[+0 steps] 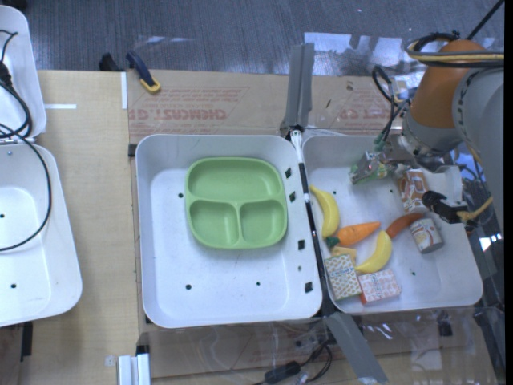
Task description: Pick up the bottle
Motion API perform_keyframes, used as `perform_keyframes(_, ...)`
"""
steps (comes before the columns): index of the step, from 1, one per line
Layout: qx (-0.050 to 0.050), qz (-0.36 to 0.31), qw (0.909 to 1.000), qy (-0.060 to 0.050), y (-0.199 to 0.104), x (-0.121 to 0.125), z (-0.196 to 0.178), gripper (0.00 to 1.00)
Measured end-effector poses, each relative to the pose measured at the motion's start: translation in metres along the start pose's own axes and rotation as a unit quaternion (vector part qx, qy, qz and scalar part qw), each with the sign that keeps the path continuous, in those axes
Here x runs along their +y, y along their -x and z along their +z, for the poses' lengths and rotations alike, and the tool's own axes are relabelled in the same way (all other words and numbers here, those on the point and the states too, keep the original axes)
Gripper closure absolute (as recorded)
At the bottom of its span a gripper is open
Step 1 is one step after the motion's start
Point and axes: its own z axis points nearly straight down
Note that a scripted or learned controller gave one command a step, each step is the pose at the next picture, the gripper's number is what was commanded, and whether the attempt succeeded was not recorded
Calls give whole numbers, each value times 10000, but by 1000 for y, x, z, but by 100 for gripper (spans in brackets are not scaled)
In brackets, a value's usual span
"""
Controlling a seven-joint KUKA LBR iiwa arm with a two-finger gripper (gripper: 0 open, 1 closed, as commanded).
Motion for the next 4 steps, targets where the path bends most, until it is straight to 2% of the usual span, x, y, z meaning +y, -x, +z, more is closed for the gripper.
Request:
perform_keyframes(1,-6,136,9999,-22,-20,7,1,0)
perform_keyframes(2,-3,1981,9802,-6,-22,8,1,0)
perform_keyframes(3,-5,1971,9804,-74,-22,6,-2,100)
perform_keyframes(4,-5,1712,9852,-2,-84,-5,-121,100)
